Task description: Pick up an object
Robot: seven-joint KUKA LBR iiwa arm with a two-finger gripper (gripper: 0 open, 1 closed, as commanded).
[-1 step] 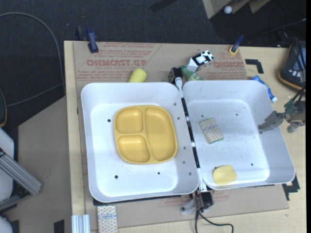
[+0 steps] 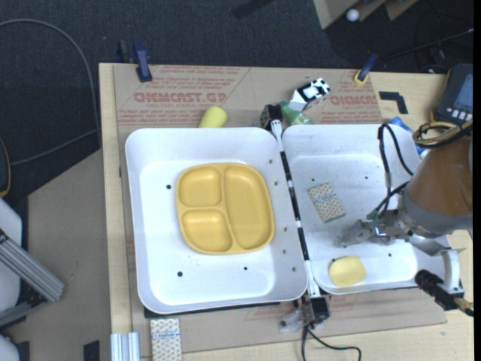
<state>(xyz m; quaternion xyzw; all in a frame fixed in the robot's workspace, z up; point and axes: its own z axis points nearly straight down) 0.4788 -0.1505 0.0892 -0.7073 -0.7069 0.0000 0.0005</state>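
Gripper (image 2: 353, 235) low in right bin (image 2: 353, 145), lower right of frame; finger state unclear. Yellow lump (image 2: 346, 271) just below: centre over it, descend straight, avoid patterned card (image 2: 326, 201).

Your worktop (image 2: 188, 89) carries two white bins side by side, the left bin (image 2: 150, 201) and right bin (image 2: 338, 145), with a yellow cylinder (image 2: 213, 116) lying behind the left one
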